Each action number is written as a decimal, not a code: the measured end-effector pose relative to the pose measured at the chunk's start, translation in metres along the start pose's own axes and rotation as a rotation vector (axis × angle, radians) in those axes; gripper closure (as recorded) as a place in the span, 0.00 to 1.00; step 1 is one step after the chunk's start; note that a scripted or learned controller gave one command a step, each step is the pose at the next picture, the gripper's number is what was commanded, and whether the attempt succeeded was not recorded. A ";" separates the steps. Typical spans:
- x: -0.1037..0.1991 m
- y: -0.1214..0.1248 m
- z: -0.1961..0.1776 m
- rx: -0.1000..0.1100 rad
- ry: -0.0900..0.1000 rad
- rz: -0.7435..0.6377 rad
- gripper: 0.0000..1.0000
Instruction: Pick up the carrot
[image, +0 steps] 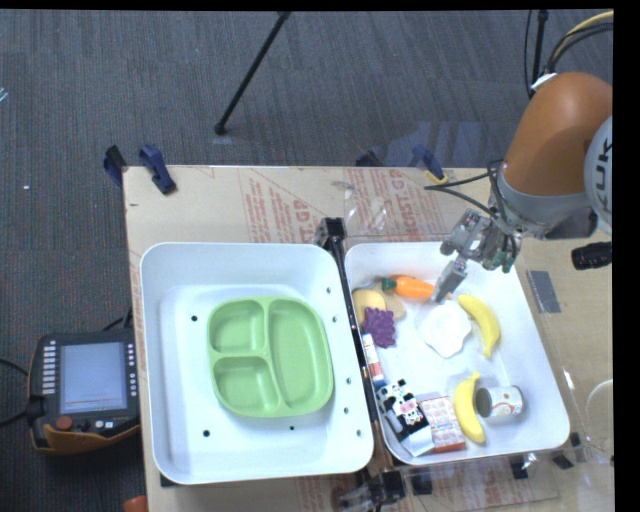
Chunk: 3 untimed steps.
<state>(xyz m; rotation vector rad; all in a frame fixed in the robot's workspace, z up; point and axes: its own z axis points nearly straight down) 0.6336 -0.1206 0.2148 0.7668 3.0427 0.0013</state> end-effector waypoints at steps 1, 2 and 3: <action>0.002 -0.009 0.116 0.000 0.000 0.215 0.00; -0.007 -0.006 0.127 0.002 0.003 0.473 0.00; -0.012 -0.001 0.127 0.005 0.002 0.761 0.00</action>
